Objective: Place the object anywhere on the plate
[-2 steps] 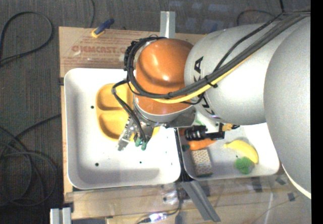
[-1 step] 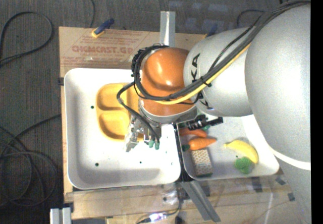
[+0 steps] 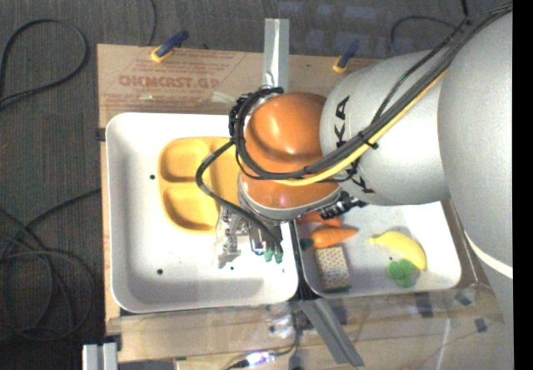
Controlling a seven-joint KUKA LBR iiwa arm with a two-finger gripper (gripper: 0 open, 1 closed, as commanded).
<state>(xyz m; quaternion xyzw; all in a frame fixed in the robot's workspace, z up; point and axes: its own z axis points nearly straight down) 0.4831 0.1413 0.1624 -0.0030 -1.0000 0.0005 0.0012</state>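
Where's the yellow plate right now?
In the camera view the yellow plate lies in the left bin, toward its upper middle; its right part is hidden under the arm's orange band, with the gripper just below-right of it.

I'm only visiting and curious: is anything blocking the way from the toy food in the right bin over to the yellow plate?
Only the bin walls between the two bins, which the carrot or banana must be lifted over. The arm hides part of the plate.

1. The arm is a bulky, light grey shell with black "KUKA" lettering.
2. A glossy orange band rings the wrist.
3. Black and yellow cables run along it.
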